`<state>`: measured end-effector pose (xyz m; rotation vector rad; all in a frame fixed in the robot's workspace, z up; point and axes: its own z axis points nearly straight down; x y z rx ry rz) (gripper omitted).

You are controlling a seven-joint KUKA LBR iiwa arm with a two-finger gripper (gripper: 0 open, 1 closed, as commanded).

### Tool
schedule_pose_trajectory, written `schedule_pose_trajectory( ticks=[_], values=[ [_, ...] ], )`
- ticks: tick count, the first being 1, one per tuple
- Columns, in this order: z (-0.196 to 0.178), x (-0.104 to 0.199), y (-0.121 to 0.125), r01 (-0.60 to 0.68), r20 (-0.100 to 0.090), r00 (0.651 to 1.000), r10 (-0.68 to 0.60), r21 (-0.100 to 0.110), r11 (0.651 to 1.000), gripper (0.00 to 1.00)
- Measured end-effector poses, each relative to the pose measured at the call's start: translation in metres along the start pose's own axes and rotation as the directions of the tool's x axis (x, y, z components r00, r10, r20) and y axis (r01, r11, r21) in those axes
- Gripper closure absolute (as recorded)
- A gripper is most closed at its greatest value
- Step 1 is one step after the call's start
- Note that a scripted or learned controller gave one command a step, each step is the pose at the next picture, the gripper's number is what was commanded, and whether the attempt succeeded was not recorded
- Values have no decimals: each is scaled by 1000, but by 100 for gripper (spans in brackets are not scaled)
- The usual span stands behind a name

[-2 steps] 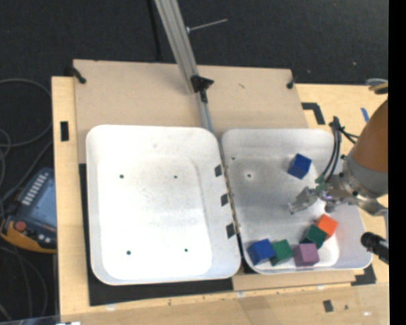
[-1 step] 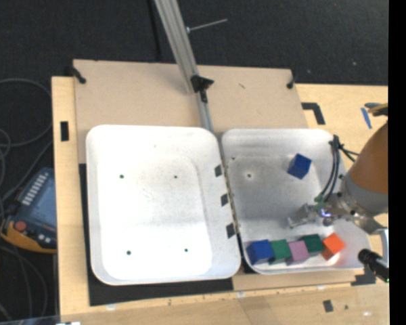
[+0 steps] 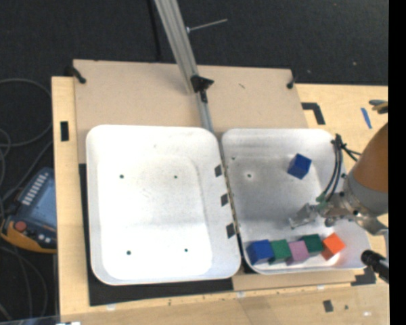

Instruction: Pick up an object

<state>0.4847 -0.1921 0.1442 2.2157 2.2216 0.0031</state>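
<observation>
Camera view, sweeping left to right: the left bin (image 3: 155,205) sits bare, while the right bin (image 3: 271,147) carries the goods. A lone blue cube (image 3: 299,166) sits toward one o'clock; along six o'clock runs a row of blue block (image 3: 260,250), green block (image 3: 280,250), pink block (image 3: 298,250), dark green block (image 3: 313,244), orange block (image 3: 333,244). The gripper (image 3: 311,215) hovers above that row, grasping nothing I can see; its opening I cannot tell. Approach phase, I'd judge: next it must descend squarely over one block.
</observation>
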Motion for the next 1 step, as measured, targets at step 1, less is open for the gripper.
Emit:
schedule_pose_trajectory(
  ticks=[1],
  values=[
    [48,-13,56,0,1,1000,0,-1,1000,0]
  ],
)
